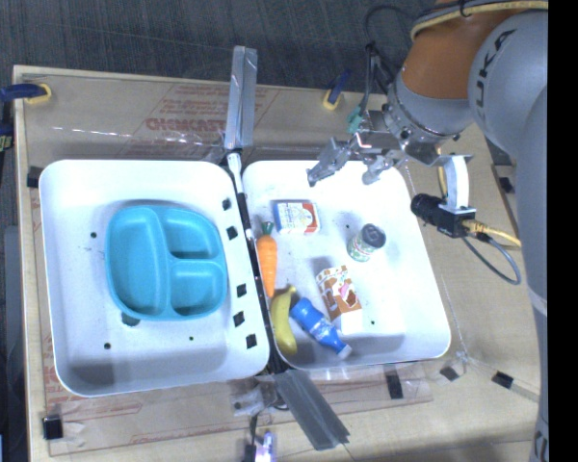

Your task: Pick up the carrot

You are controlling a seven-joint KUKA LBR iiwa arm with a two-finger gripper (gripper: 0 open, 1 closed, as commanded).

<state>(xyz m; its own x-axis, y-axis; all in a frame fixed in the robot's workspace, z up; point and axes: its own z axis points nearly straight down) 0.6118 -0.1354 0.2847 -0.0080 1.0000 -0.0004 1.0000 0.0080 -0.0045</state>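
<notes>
— Against the left wall of the right bin [419, 287], we find the carrot [267, 266], lying lengthwise along the divider with its green top pointing away from the banana [284, 319], which it nearly touches at its tip.

— And our gripper [350, 162]?

— It hangs above the far rim of that bin, well apart from the carrot, with its fingers spread and nothing between them.

— How do we expect the carrot to handle?

— We judge it a light toy, stiff and smooth, so somewhat slippery. It tapers, so we would close across the thick upper half, just below the green.

— Any trouble?

— The wall sits tight beside it, leaving little room for a finger on that side. The carton [295, 217] lies near its top, and the blue bottle [319, 324] further down.
</notes>
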